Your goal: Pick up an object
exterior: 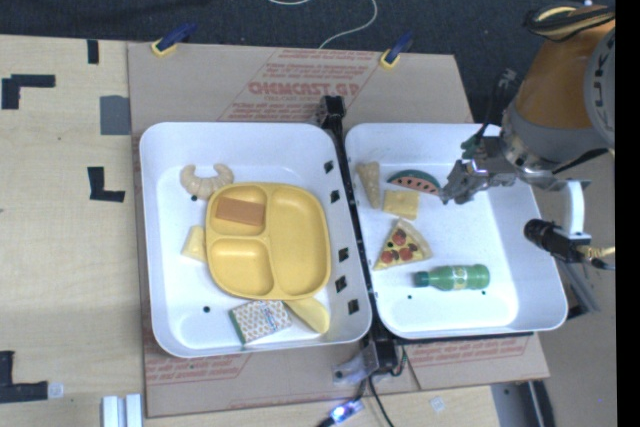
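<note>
My gripper (458, 189) hangs over the right bin (520, 245), near its upper middle, just right of a watermelon slice (414, 181). Nothing shows between its fingers. Below and left of it lie a pale cheese wedge (401, 205), a pizza slice (402, 246) and a green bottle (453, 277) on its side. A tan bread piece (370, 182) rests by the bin's left wall.
The left bin (165, 215) holds a yellow divided plate (285, 255) with a brown slab (240, 210) in one compartment, a croissant (203, 178), a yellow wedge (194, 242), a patterned packet (261, 320) and a yellow piece (312, 314).
</note>
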Robot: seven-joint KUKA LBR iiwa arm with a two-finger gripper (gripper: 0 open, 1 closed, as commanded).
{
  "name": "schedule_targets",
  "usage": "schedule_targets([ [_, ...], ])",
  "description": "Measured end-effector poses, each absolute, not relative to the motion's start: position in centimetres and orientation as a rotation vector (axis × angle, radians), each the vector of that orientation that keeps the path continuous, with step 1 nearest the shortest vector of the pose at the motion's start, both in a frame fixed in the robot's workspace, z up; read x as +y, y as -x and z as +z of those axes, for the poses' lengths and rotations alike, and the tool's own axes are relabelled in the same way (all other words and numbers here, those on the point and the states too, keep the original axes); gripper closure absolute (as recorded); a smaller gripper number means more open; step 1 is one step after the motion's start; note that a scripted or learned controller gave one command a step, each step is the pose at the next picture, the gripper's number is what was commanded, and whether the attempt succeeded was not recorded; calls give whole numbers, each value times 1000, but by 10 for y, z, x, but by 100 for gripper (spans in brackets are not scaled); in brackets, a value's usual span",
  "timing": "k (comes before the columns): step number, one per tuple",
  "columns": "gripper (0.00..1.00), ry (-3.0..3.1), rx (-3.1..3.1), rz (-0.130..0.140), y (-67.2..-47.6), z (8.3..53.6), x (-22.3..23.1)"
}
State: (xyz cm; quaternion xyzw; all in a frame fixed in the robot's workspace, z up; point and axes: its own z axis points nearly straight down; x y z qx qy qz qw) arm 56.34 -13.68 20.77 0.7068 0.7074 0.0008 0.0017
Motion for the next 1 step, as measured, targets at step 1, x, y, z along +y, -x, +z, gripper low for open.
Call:
schedule_targets([
  [1, 100, -2220, 2223, 1, -564, 225, -136],
])
